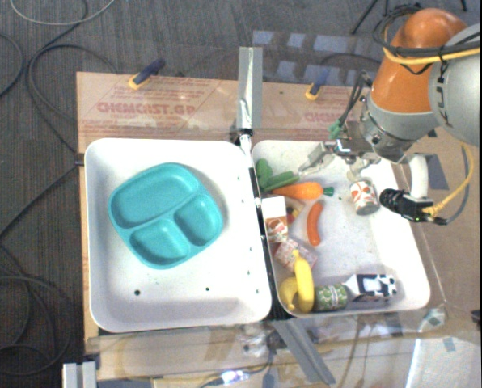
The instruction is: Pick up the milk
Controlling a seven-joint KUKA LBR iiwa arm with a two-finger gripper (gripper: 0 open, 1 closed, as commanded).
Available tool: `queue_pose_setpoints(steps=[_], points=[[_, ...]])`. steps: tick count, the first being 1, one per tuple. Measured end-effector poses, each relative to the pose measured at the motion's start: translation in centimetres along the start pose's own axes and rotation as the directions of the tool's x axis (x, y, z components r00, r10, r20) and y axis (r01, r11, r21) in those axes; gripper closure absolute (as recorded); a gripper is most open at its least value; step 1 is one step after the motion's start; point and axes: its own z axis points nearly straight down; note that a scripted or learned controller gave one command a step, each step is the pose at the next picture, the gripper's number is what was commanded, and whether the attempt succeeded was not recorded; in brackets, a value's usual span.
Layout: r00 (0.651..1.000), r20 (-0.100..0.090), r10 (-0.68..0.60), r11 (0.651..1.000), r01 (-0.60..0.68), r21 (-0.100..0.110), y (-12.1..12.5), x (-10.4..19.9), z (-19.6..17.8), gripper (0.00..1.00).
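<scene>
While the milk lies untouched at the right bin's near edge, nothing has been grasped. The gripper is seen spread and empty, well apart from it.

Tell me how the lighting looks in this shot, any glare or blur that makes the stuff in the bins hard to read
Camera view: light is even and soft, shadows faint. The white bins are bright and nearly washed out, with a glossy sheen on the teal plate. The gripper looks slightly smeared, its fingers hard to read. Small items like the black-and-white milk carton and the banana are soft, labels unreadable.
</scene>
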Motion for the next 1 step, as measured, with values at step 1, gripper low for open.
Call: queue_pose_setpoints(steps=[1], points=[[0.976, 0.002, -0.219, 0.976, 0.219, -0.001, 1.86, -1.31, 3.19, 0.00]])
